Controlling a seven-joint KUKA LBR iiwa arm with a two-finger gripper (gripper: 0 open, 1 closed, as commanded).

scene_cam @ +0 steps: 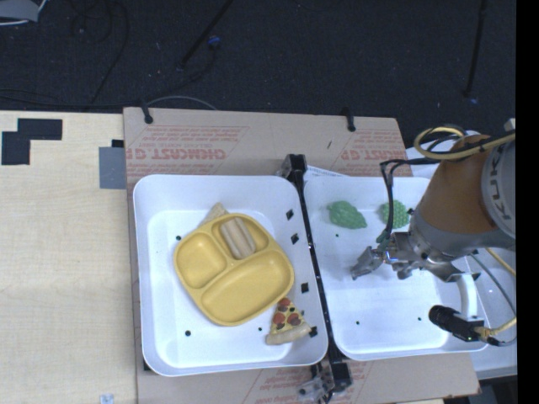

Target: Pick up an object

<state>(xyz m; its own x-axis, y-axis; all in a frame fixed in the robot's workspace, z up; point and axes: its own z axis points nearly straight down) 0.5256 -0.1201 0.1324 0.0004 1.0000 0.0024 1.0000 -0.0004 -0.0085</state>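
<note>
Yellow tray (221, 286); white bins (160, 225); green leaf toy (346, 215); orange wrist band (455, 194)

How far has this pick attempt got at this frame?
Done: the arm has reached into the right bin. In hand: nothing visibly; the gripper sits low over bare floor, near the green leafy piece, with no object seen between its fingers. Left: grasp and lift something. The yellow tray and pizza slice lie in the left bin.

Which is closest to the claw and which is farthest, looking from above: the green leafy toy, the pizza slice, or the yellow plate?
From the claw:
1. Green leafy toy, same right bin, just above and left of it.
2. Pizza slice, left bin's lower right corner.
3. Yellow plate, left bin's middle, its center farthest.
</note>
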